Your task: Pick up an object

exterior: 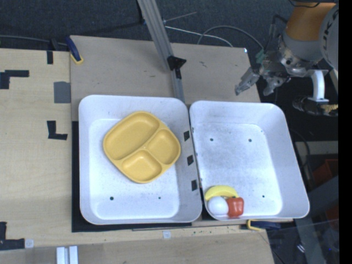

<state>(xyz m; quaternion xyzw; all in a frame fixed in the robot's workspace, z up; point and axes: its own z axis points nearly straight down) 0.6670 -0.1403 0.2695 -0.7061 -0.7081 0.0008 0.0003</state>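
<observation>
Claw (257,87) parked high at the upper right, past the far right corner of the right bin, over bare bench edge and dark floor. Two fingers (245,84) spread apart, nothing between them. Hung from a grey wrist with an orange band above.

Below, wooden bench (33,147) with strips of black tape on its left part. Two shallow white bins side by side, touching along the middle. Left bin (91,202) bearing a yellow divided plate (142,146) with three compartments, lying flat, turned at an angle, nearer the far half. Right bin (280,164) speckled with grey marks across its floor.

Grey metal post (159,32) slanting down from the top to the seam between the bins, a black clamp on it.

Tucked in the near left corner of the right bin, three small things touching: a yellow curved piece (220,191) at the back, a white ball (218,205) in front of it, a red piece (235,206) just right of the ball. All well apart from the claw.
</observation>
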